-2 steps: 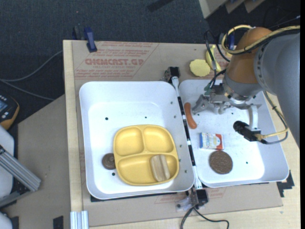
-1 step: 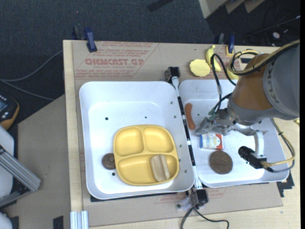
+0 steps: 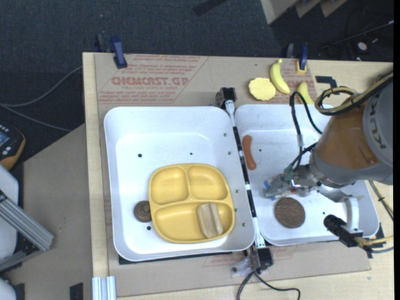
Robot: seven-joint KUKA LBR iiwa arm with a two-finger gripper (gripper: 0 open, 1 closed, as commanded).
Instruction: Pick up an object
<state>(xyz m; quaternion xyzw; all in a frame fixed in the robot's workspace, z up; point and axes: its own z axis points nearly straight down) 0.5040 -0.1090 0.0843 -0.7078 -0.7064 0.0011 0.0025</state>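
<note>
— Nearest us, what do we have in the left bin (image 3: 119, 167)?

— We see a yellow divided plate (image 3: 189, 202) with a tan bread-like piece (image 3: 210, 220) in its lower right compartment, and a small brown disc (image 3: 142, 211) just beside the plate's left edge.

— And moving right?

— We find an orange-red hot dog (image 3: 249, 152) lying along the left wall of the right bin (image 3: 269, 120), and a brown round cookie (image 3: 290, 212) further down on that bin's floor.

— The gripper (image 3: 282, 185)?

— It hangs low in the right bin, just above the cookie. We cannot tell how it is set, nor whether it pinches anything.

— Beyond the bins?

— We see a banana (image 3: 279, 77) beside a yellow round piece (image 3: 262, 89) on the bench (image 3: 94, 105).
</note>
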